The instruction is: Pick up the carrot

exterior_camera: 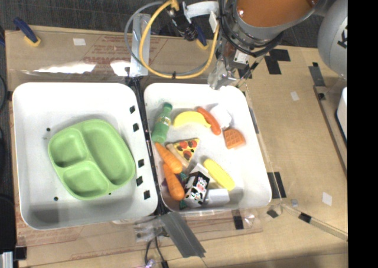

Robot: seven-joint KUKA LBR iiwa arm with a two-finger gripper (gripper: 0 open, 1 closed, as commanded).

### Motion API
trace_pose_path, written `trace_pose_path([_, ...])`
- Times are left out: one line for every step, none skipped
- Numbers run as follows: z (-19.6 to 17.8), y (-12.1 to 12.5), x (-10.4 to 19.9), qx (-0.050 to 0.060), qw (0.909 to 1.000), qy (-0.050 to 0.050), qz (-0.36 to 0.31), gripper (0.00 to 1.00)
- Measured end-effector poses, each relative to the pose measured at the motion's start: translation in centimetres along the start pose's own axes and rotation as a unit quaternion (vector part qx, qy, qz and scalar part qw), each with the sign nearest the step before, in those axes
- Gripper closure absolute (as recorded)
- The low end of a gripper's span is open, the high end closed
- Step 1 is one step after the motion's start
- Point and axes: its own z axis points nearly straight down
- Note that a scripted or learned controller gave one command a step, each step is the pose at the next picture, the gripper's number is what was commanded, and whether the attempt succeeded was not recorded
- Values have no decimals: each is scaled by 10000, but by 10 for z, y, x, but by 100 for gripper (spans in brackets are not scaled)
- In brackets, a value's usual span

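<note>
The carrot is a long orange piece lying along the left wall of the right bin, its tip pointing to the far left. A second short orange piece lies just in front of it. My gripper hangs over the far rim of the right bin, well beyond the carrot and to its right. The wrist and cables hide much of the gripper.
Around the carrot lie a green bottle, a pizza slice, a cow-patterned carton, a banana, a red sausage, a brown waffle and a yellow piece. The left bin holds a green divided plate.
</note>
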Motion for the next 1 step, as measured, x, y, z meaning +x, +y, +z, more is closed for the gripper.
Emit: trace_pose_path([56,24,-88,-10,9999,-71,148,100])
